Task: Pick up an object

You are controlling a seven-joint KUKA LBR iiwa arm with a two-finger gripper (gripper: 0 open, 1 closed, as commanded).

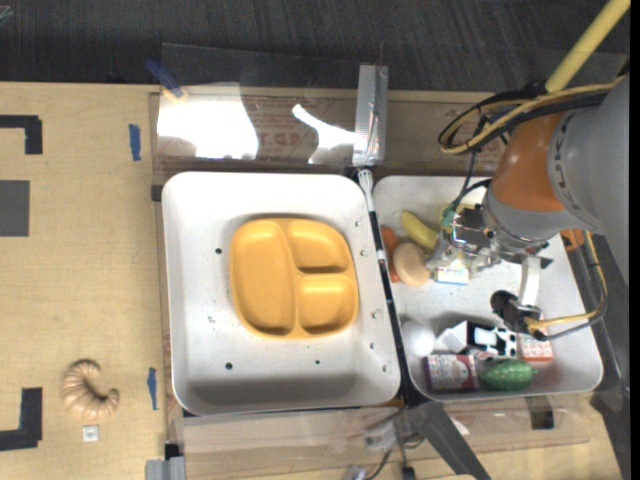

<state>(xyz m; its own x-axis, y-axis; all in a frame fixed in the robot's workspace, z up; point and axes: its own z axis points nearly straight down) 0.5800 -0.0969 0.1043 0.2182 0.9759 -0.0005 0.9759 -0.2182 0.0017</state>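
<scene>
The grey arm with its orange band point(527, 173) reaches into the right bin point(580, 313) from the right. Its gripper point(456, 256) is low over the bin's upper left part, beside a beige round object point(409, 264) and a yellow banana-shaped object point(419, 230). A small white and blue item point(451, 275) lies just under the gripper; whether it is held cannot be told. Along the bin's front edge lie a red can point(450, 370), a green object point(506, 375) and a black and white box point(496, 340).
The left bin point(190, 298) holds a yellow divided plate point(294, 275). A small orange piece point(388, 238) lies by the wall between the bins. A croissant-shaped toy point(90, 389) rests on the bench at far left. Cables point(560, 318) loop over the right bin.
</scene>
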